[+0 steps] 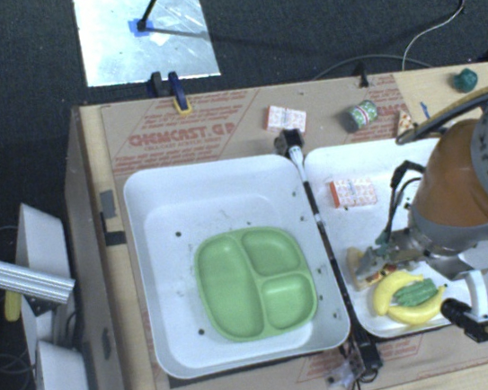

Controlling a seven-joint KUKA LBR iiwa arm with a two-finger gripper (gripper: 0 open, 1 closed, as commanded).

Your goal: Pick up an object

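Observation:
The right bin (363,167) holds a yellow banana (394,290) with a green object (416,292) lying on it near the front. A small brownish item (359,263) sits just left of them. A red-and-white packet (353,191) lies toward the back of that bin. My gripper (382,255) reaches low into the right bin from the right, just above the banana and next to the brownish item. Nothing is visibly held between its fingers.
The left bin (163,201) holds a green divided plate (255,281). On the bench behind the bins lie a small packet (285,119), a green-white can (362,114) and a teal object (466,79). The arm's orange band (455,181) looms over the right bin.

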